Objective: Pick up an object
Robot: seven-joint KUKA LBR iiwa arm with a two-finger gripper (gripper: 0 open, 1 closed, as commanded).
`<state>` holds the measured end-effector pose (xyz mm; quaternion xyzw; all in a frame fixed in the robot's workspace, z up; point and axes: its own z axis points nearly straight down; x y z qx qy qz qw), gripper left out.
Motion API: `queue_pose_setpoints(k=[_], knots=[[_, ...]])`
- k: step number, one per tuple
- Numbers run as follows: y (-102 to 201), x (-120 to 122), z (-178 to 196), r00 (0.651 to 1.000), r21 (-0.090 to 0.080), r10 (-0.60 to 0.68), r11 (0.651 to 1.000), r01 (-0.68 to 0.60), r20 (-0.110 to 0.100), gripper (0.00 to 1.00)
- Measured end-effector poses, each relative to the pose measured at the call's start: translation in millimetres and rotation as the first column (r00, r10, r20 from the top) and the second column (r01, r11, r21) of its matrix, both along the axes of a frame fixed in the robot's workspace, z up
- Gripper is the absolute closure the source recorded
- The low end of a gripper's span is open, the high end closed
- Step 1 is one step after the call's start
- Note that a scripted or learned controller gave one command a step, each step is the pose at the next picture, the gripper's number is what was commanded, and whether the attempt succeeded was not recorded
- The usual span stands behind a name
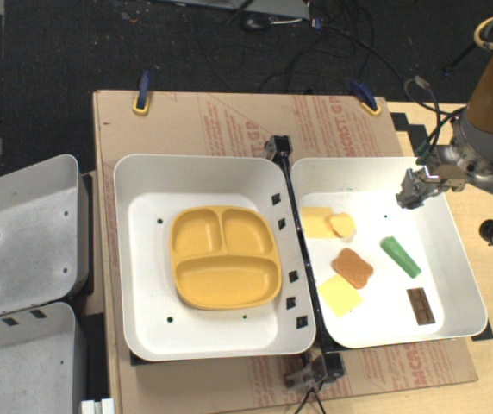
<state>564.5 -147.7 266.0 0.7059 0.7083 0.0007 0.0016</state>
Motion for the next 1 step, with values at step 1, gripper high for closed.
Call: queue_pose_setpoints(k=[1], knots=[[54.5,18.4,-16.8,1.000,0.002,0.004,1.000,-0.004,-0.004,1.00]])
